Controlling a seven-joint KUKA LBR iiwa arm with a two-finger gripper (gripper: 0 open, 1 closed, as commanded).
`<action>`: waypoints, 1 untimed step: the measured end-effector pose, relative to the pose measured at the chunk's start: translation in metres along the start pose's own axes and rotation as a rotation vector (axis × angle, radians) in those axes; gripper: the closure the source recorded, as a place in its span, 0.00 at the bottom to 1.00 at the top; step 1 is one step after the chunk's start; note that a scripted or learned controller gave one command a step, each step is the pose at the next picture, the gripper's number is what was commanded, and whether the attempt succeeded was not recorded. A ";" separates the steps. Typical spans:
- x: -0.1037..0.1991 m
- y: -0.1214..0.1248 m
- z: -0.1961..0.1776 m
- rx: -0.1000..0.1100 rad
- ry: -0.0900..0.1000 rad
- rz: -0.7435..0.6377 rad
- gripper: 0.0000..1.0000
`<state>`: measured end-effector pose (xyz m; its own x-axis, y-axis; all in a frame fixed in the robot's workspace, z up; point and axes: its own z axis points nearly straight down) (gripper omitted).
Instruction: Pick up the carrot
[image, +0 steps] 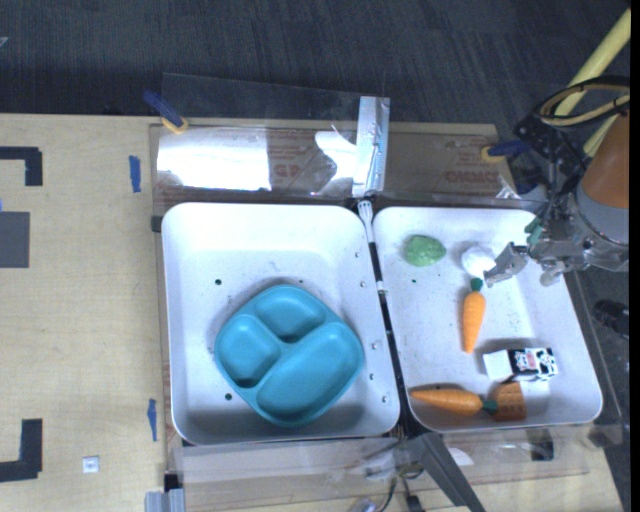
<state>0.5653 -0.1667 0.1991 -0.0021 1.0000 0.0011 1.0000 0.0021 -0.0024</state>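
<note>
Two carrots lie in the right bin (585, 380). A small orange carrot (472, 320) lies lengthwise in the middle of the bin, its green top pointing to the back. A larger carrot (446, 400) lies crosswise along the front wall, its green end to the right. My gripper (526, 266) hangs over the bin's back right part, just right of and behind the small carrot's top. It is open and nothing sits between its fingers (504, 263).
A green lump (424, 250) and a white object (477, 260) sit at the back of the right bin. A black-and-white toy (522, 362) and an orange block (511, 400) lie near the front. The left bin (190, 250) holds a blue divided plate (289, 352).
</note>
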 end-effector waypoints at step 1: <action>0.004 0.012 0.113 -0.007 -0.002 0.088 0.00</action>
<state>0.5774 -0.1625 0.0865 0.0857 0.9963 -0.0009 0.9963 -0.0857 0.0045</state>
